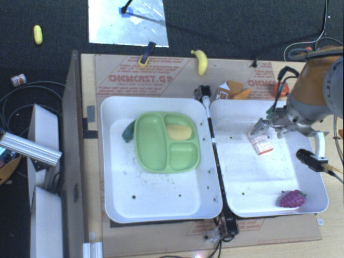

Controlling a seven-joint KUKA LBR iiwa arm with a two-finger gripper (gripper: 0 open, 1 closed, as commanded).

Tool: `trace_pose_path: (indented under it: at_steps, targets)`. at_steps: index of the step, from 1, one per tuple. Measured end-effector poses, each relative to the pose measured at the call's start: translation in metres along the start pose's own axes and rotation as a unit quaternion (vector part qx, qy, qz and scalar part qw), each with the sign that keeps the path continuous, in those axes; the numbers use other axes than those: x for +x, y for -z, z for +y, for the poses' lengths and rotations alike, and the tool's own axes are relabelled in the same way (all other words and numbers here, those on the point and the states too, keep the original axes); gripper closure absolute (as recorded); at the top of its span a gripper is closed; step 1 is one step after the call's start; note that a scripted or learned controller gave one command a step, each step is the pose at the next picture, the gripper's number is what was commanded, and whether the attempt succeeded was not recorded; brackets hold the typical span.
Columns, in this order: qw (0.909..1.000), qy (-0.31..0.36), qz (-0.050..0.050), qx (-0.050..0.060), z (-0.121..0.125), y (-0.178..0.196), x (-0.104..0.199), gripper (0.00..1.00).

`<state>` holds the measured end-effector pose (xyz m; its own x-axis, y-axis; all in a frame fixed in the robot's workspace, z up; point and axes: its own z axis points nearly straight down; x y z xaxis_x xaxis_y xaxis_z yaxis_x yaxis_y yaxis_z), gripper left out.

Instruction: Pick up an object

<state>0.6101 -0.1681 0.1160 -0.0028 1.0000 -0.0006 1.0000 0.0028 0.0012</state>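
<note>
Looking down at a slant on a table [161,71] covered by a brown printed board, with two shallow white bins side by side at its centre. The left bin [121,198] is the larger-looking shape; the right bin [252,198] touches it along a shared middle edge. From three o'clock a grey arm [317,87] with an orange band reaches in over the right bin's upper right corner.

Inside the left bin, toward twelve o'clock, lies a green divided plate [158,149] with three compartments. A pale yellow piece [180,131] rests in the plate's upper right compartment. A dark green object [128,131] pokes out from under the plate's left edge, at nine o'clock from it.

The pincer [262,128] hangs low over the right bin, toward eleven o'clock of that bin's floor. Whether it is spread or closed cannot be told from this angle. Just beside its tip, at five o'clock from it, a small white packet with red print [261,144] lies flat on the bin floor; contact between them is unclear. A purple bunch of grapes [292,199] sits in the bin's five o'clock corner, well apart from the pincer.

Outside the bins, a yellow banana [201,62] lies on the board at twelve o'clock.
</note>
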Motion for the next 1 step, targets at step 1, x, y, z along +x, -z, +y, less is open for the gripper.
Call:
trace_pose_path:
  at_steps: [1]
  targets:
    - [1.0, 0.001, 0.0, -0.001, 0.0014, 0.0077, 0.0035, 0.0]
